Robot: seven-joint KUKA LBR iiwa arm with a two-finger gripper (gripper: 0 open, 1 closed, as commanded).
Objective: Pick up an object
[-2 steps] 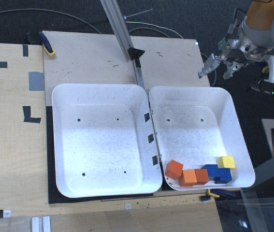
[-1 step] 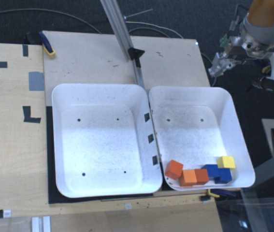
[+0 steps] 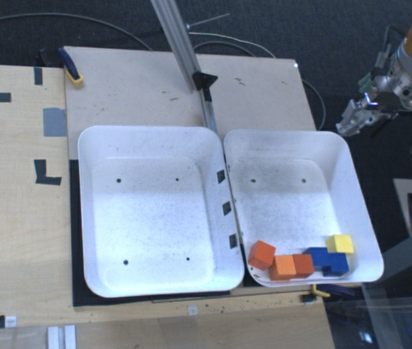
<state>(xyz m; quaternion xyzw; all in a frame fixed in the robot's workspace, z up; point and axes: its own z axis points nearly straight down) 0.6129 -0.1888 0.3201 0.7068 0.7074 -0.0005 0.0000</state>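
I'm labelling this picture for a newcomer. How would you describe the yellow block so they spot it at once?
Look at the right-hand white bin, then its near corner, where small blocks sit in a row. At the right end of that row the yellow block rests against the blue block. It is the only yellow one; the others are orange, red or blue.

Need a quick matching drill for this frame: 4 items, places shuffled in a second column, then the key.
Items:
1. yellow block
2. red block
3. gripper
4. blue clamp

Places:
A. on the bench beyond the left bin's far corner
B. leftmost in the row of blocks at the right bin's near edge
C. outside the right bin, off its far right corner
D. by the blue block, at the row's right end

Pairs: 1-D, 2-B, 3-C, 4-A
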